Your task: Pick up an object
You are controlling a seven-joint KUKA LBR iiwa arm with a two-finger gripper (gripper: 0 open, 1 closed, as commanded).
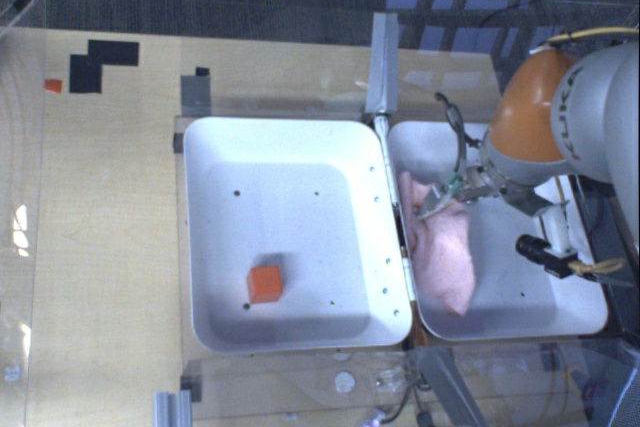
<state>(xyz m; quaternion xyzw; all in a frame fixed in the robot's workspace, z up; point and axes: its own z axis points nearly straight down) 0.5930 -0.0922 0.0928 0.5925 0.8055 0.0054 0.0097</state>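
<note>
Claw (436, 205) low over pink cloth (444, 250)

Two white bins sit side by side on a wooden bench (100, 245). The left bin (290, 150) contains an orange block (265, 284) near its lower left. The right bin (570, 315) contains a pink cloth (445, 250) along its left wall. The gripper (437, 203) is positioned at the cloth's upper end.

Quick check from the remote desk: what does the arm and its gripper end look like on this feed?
The arm is grey with a rounded orange band above the wrist. Thin dark cables loop near the wrist, and the gripper is small, metallic, with greenish bits.
</note>
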